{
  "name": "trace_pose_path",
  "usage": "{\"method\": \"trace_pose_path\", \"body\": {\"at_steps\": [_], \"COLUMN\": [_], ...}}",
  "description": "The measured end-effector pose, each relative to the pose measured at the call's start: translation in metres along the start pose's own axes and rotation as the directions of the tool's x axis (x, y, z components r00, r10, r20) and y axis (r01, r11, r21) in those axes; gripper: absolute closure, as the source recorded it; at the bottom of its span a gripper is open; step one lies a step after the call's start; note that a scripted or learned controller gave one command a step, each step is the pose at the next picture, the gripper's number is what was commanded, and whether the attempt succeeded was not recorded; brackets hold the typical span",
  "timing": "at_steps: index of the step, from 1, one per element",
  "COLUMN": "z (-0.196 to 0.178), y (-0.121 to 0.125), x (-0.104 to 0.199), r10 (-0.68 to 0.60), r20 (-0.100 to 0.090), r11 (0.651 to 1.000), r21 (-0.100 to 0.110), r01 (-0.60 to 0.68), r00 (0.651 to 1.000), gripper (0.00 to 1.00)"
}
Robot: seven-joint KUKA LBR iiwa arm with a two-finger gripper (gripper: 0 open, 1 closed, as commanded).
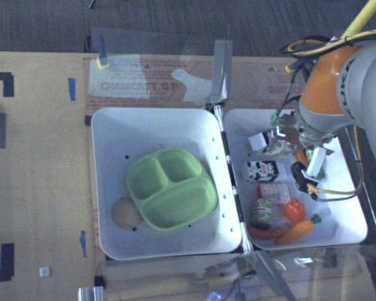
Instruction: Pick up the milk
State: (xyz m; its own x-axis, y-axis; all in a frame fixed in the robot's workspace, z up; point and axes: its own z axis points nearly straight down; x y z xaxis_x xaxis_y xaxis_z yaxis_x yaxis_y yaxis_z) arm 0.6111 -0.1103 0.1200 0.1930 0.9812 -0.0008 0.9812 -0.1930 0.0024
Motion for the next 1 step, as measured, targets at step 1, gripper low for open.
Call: {"method": "trace_pose_path", "body": {"at_steps": [1], "z": [-0.0754], "y": [-0.0474], "x": [0.0435], "r10": [0.171], "r20": [0.0], "r11": [0.985], "r21": [0.003], "r01": [-0.171], "r00": [0.985], "gripper": [1.0]}}
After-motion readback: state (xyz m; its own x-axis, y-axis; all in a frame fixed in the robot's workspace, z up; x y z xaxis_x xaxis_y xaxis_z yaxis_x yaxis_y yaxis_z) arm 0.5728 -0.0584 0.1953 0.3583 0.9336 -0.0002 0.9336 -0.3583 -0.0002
